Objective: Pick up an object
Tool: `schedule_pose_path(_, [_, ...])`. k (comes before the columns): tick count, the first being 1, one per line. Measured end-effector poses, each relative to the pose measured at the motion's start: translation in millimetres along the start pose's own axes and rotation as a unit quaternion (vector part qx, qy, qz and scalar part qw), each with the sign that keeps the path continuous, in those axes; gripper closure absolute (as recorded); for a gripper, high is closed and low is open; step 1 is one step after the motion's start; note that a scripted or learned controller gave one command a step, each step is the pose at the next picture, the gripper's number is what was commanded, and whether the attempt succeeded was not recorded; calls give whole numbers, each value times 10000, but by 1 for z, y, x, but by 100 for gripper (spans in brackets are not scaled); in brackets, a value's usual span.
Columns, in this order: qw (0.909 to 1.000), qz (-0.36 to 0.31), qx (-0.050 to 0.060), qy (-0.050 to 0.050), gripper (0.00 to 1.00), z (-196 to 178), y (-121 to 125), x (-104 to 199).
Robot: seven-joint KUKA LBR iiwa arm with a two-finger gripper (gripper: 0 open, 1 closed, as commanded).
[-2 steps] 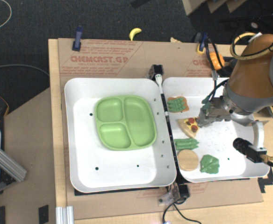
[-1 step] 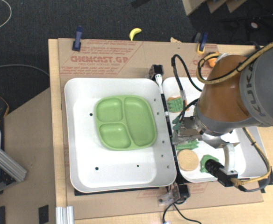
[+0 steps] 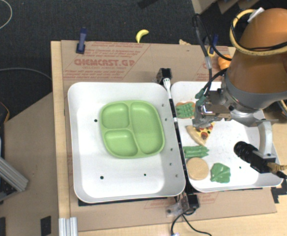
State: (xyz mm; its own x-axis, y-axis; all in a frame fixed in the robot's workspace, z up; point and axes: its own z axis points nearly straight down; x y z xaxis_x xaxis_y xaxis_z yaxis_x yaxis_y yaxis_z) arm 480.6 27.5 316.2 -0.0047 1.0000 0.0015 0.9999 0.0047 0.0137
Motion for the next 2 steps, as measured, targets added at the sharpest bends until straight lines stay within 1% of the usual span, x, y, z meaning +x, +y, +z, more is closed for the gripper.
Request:
schedule_pose_path(1, [9999,-13,107,-1,100,58,-3,75])
schedule_pose_path(2, [10000,-17,34,11,100,-1,0,151])
